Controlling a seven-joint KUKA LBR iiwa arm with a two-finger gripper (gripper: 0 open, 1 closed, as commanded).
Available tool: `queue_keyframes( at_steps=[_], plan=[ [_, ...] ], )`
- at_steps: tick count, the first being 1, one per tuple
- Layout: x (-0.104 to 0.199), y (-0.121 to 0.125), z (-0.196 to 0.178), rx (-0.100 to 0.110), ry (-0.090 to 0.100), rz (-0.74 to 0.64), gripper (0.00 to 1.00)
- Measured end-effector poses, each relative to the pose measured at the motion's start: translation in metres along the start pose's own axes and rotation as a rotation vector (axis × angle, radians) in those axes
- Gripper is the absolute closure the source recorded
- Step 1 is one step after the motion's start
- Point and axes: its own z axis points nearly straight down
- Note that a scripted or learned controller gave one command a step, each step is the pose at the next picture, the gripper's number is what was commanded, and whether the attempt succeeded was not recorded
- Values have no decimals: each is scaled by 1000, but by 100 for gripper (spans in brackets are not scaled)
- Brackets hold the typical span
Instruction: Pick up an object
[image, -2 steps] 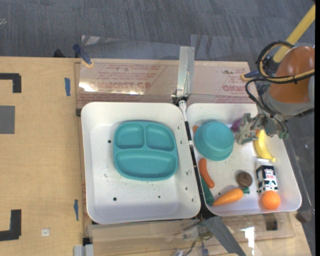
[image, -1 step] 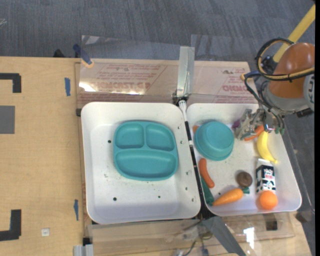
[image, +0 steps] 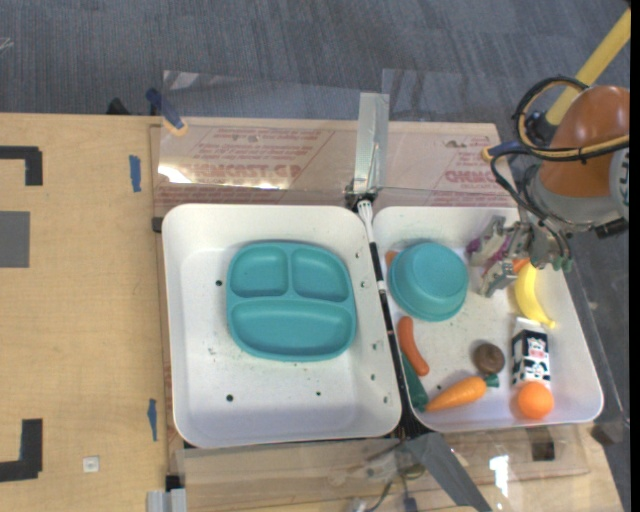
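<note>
Evidently the small toys are gathered in the right-hand shallow white bin (image: 585, 395) to stay within reach: a yellow plastic banana (image: 530, 292), orange ball (image: 535, 401), orange toy carrot (image: 458, 392), upturned teal bowl (image: 429, 280). The left-hand white bin (image: 190, 330) carries a teal divided plate (image: 292, 300). The grey arm, orange-banded, hangs its jaws (image: 510, 255) over the right bin's far corner, just beside the banana; whether they are spread or closed cannot be told, and nothing visibly sits between them.
</note>
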Motion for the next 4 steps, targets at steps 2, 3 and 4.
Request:
queue_keyframes(
  at_steps=[2,3,4],
  plan=[
    [59,-23,2,7,-27,-194,0],
    [51,19,2,5,-29,-144,0],
    [88,-1,2,4,-29,13,0]
  ],
)
